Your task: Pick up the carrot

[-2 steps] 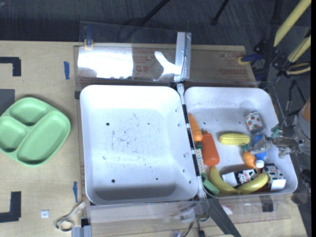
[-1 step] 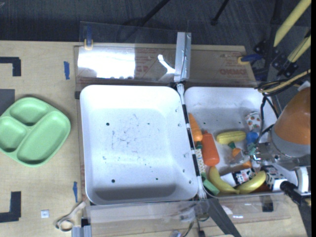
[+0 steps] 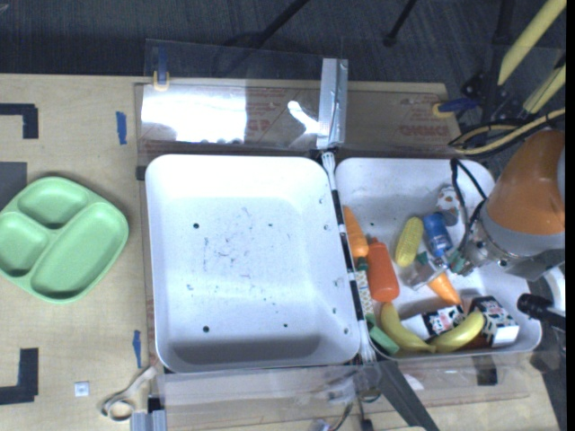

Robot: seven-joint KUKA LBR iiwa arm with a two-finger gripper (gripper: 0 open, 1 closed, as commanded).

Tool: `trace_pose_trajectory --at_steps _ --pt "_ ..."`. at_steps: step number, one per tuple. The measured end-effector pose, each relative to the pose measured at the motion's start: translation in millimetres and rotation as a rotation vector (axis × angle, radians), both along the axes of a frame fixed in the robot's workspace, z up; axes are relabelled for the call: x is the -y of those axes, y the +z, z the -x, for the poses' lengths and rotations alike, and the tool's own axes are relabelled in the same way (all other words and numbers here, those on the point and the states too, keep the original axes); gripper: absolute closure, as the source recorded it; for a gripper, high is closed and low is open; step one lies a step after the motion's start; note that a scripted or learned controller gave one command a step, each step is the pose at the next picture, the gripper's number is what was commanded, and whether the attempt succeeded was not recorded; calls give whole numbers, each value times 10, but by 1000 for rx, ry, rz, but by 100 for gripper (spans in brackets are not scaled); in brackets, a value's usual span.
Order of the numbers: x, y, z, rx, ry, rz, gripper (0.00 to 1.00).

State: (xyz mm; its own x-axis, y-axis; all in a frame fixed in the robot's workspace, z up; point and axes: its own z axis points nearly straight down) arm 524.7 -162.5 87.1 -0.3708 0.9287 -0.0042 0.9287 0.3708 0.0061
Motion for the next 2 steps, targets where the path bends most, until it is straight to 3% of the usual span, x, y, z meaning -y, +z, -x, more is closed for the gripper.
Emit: trace_pose_trajectory --at_steps 1,2 --pt "575 127 -415 -1 226 1 0" --pt "310 -3 -10 -2 417 2 0"
